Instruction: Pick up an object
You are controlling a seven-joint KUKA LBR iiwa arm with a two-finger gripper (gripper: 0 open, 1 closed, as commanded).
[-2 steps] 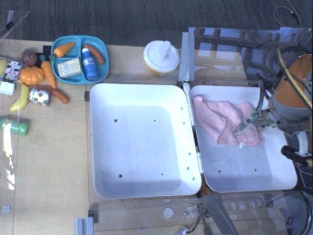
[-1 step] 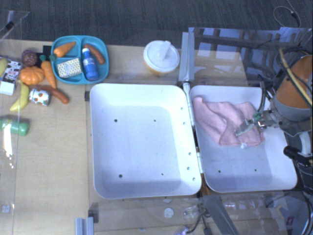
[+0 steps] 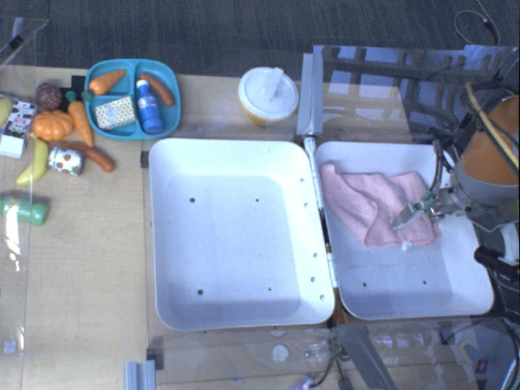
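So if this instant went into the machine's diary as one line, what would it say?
claw: over pink cloth, at its right edge | cloth: crumpled, in right bin | lifted: not yet

Pink cloth (image 3: 374, 205): crumpled, lying flat in the upper part of the right bin (image 3: 422, 299), right of frame centre.

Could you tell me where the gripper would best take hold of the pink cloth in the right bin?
Probably at the raised folds along the right edge of the pink cloth, coming straight down from above. It lies crumpled and flat in the right bin, so a fold offers something to pinch, and the gripper is there.
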